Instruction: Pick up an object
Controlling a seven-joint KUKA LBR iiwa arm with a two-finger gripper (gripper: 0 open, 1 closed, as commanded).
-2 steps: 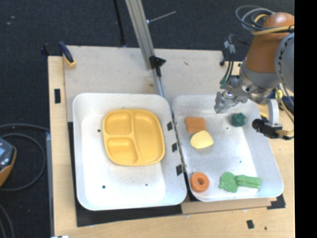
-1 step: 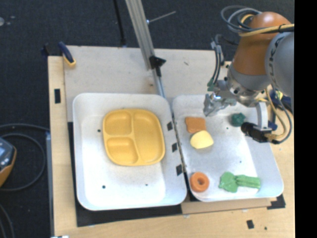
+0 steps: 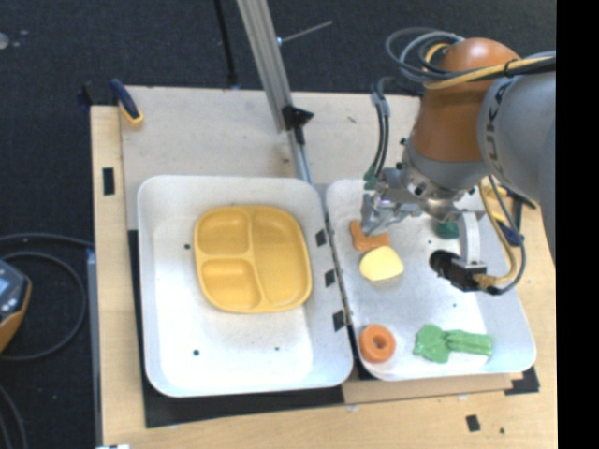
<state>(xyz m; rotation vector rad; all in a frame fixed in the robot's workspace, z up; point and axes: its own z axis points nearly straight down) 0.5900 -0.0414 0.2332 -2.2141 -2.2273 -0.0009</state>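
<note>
A yellow divided plate (image 3: 253, 257) fills the left bin (image 3: 164, 344). In the right bin (image 3: 505, 340), the gripper (image 3: 374, 221) hovers over an orange block (image 3: 363, 238), finger spread indiscernible; pale yellow piece (image 3: 381, 265) just beside.

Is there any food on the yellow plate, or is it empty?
Empty. The yellow plate lies flat in the left bin, and all three of its sections show only bare yellow; the toys sit in the right bin.
</note>
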